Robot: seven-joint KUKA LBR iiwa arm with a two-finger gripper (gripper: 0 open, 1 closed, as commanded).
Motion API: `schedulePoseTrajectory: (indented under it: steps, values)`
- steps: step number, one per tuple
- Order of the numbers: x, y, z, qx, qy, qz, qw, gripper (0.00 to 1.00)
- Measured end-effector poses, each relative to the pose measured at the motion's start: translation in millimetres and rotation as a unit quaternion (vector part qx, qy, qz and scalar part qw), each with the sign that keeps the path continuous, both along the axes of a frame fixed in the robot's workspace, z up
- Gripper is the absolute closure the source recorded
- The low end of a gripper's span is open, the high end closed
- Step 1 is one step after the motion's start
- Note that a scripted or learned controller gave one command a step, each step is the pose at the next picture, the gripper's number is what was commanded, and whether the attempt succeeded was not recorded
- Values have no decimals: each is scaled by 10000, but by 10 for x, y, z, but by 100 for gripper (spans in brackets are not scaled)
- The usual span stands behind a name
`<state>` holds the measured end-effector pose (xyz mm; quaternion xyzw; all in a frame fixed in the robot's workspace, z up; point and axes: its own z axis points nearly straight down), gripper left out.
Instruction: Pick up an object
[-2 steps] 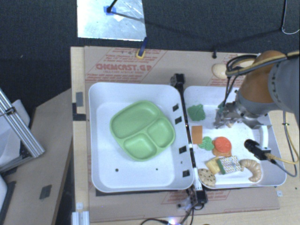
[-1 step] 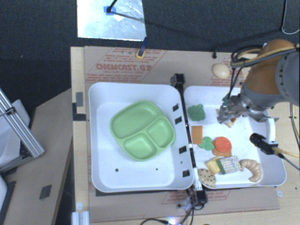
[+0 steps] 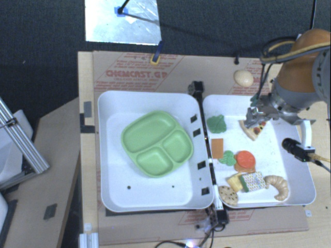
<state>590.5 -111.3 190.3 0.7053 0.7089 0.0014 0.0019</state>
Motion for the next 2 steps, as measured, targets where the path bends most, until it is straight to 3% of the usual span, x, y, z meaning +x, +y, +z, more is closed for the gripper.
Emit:
schedulePoseTrajectory:
  steps: [1,2]
  values:
    - [12,2,361,1,2,0,10000,100]
    - [-11,343,242,6,16,11,10000,100]
